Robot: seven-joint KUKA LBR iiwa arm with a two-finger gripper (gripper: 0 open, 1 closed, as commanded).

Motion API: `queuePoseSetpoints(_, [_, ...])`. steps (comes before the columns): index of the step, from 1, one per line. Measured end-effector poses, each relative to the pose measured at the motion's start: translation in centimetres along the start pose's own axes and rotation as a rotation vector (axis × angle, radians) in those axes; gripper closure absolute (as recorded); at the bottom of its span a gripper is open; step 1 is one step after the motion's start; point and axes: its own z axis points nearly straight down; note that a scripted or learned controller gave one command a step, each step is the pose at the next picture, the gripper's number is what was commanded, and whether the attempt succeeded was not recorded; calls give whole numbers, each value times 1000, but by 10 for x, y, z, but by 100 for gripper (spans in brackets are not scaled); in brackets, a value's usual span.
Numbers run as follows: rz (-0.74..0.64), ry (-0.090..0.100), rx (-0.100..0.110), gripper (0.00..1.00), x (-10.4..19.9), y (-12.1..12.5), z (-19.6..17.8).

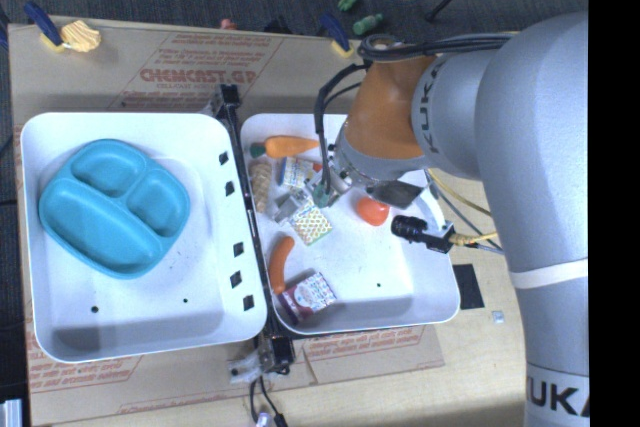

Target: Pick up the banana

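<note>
1. The arm is the biggest thing here: smooth grey rounded casing coming in from the right, with a glossy orange band above the wrist. It hangs over the far half of the right bin and blocks part of it.
2. A printed brown cardboard sheet lies flat under both bins.
3. The left bin is shallow white plastic with rounded corners. The right bin is the same and sits just beside it.
4. A turquoise divided plate, matte with soft-edged compartments, sits in the left bin.
5. The gripper is down in the clutter in the far-left part of the right bin. The wrist and cables cover it, so I can't tell whether it's open or closed.
6. A crinkly dark snack packet lies against the near wall of the right bin.
7. A tapered orange carrot lies by the far wall, and a stubby orange sausage-shaped piece lies by the left wall.
8. A small checkered packet is just near of the gripper.
9. A shiny red round thing sits right of it.
10. Banana: honestly can't pick it out of that pile, so I can't tell where it is.
</note>
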Motion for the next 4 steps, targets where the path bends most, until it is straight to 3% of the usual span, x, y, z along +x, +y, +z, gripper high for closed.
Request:
queuePoseSetpoints(1, [-358, 14, 8, 0, 33, -42, 5])
queuePoseSetpoints(2, [-421, 21, -1, 0, 100, -2, -60])
queuePoseSetpoints(3, [-512, 15, 7, 0, 187, -3, -97])
queuePoseSetpoints(4, [-742, 16, 11, 0, 242, 33, 3])
